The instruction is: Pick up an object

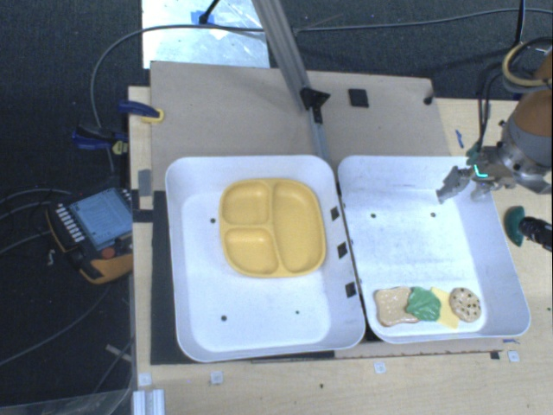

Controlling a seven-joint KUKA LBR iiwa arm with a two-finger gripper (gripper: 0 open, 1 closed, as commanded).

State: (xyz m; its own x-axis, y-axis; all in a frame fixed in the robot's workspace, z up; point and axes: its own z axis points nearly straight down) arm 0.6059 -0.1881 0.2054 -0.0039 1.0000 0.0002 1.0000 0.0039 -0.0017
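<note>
Item: small toy foods, cookie point(465, 303) likely light, rigid, grippable across its edges; tool point(460, 182) above right bin point(415, 223), opening indiscernible, nothing visibly held.

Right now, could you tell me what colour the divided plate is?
The plate is yellow, seen in the camera view.

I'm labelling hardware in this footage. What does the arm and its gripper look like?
The arm is grey metal with an orange band above the wrist. Black and yellowish cables loop beside it. Its gripper is grey, with pale angular fingers and a small teal light at its base.
</note>
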